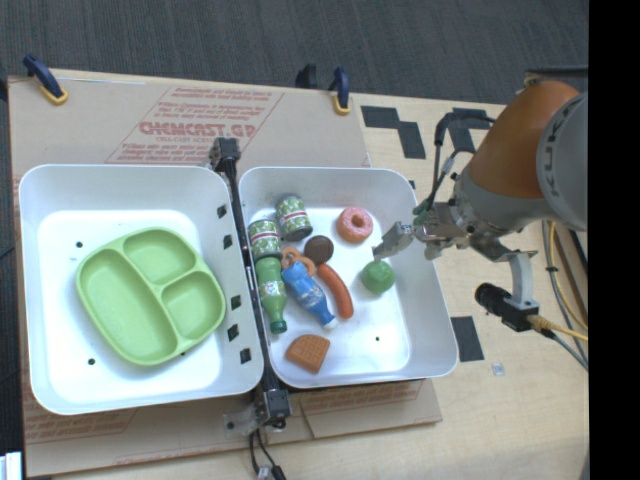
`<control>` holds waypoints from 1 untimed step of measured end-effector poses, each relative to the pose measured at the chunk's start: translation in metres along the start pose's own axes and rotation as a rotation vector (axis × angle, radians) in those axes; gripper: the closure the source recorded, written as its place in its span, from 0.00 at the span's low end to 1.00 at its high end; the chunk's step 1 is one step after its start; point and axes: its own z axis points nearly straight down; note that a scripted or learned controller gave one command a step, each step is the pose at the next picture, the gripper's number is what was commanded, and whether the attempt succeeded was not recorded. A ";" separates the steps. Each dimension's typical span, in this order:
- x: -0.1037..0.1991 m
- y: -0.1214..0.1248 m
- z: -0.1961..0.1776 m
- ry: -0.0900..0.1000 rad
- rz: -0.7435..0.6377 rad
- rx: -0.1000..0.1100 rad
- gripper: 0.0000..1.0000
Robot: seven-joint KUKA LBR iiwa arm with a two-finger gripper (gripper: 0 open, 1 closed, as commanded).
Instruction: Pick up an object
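One pincer [397,240] hangs over the right bin [425,308], and I cannot tell its state. Just below sits a green ball [377,276]; a pink doughnut [354,225] lies left.

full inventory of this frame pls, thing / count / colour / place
bins: 2, white, side by side on the bench
divided plate: 1, light green, left bin
cans: 2, green-labelled, right bin, far left part
bottle: 1, green, right bin, left wall
bottle: 1, blue, right bin, middle
donut: 1, pink, right bin, far side
ball: 1, green, right bin, right part
sausage: 1, orange-red, beside blue bottle
waffle piece: 1, brown, right bin, near side
clamps: 3, blue, bench's far edge
arm: 1, grey with orange band
tool: 1, above right bin's right edge
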 end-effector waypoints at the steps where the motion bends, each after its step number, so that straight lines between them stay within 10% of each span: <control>1: 0.000 0.000 0.000 0.000 0.000 0.000 0.00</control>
